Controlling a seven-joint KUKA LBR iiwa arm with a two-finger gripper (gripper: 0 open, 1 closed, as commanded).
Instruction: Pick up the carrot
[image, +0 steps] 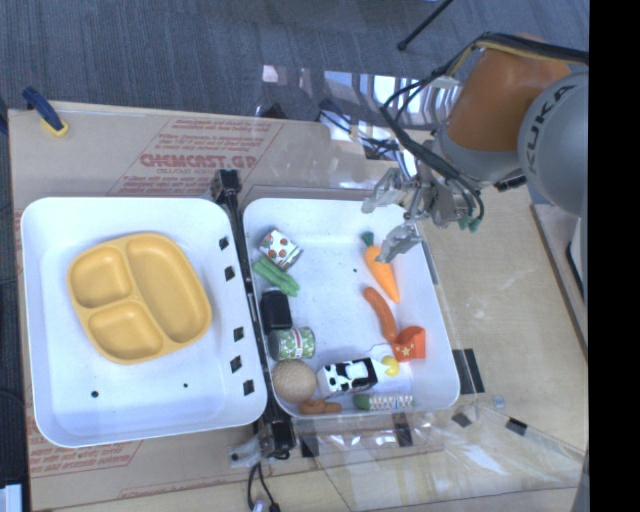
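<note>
The carrot (383, 272) is orange with a small green top and lies in the right bin (330, 215), near its right wall, pointing toward the front. My gripper (390, 218) hovers just above and behind the carrot's green end, at the bin's back right corner. Its two grey fingers (401, 241) are spread apart and open, with nothing between them. The lower finger's tip sits right beside the carrot's top end.
In front of the carrot lie an orange-red sausage shape (380, 311) and a red piece (410, 343). A cow toy (350, 376), a green can (294, 343), a brown ball (294, 380), a green pod (275, 276) and a spotted cube (280, 248) share the bin. The left bin holds a yellow divided plate (138, 295).
</note>
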